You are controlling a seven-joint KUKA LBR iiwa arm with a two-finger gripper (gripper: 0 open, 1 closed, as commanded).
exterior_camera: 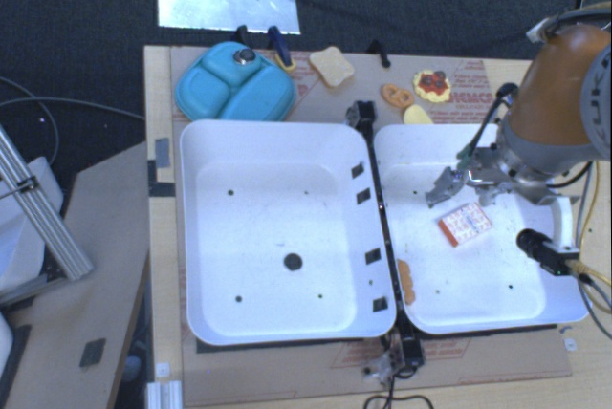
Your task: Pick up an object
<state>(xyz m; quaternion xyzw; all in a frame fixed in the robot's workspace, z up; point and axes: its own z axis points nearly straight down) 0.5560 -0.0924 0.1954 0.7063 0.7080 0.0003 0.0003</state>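
At the far left, a pale side table (96, 206) and a slanted metal rail (38, 206) sit beside my surface (163, 359). Behind the bins, from left to right, lie a blue sectioned plate (234, 84), a toast-shaped toy (332, 67), a pretzel-shaped toy (396, 95), a small round tart-like toy (432, 85) and a pale yellow piece (417, 116) touching the right bin's back rim.

The left bin (206, 159) holds one small dark round object (293, 262) near its middle. A black divider strip (378, 206) runs between the two bins. Just inside the right bin (516, 302), against its left wall near the front, lies a small tan biscuit-like piece (405, 281).

In the right bin's middle lies a small flat box (466, 225), white with red print. Its long axis is tilted, running from lower left to upper right, flat on the bin floor. Nothing lies against it.

My gripper (442, 192) hangs above the right bin, pointing down and to the left, just up and left of the box. Its metal tips appear slightly parted with nothing between them, so it is released and not grasping anything. The box sits apart from the tips, on their lower right. My grey and orange arm (564, 92) comes in from the right, and a black part (540, 251) juts out below it, right of the box.
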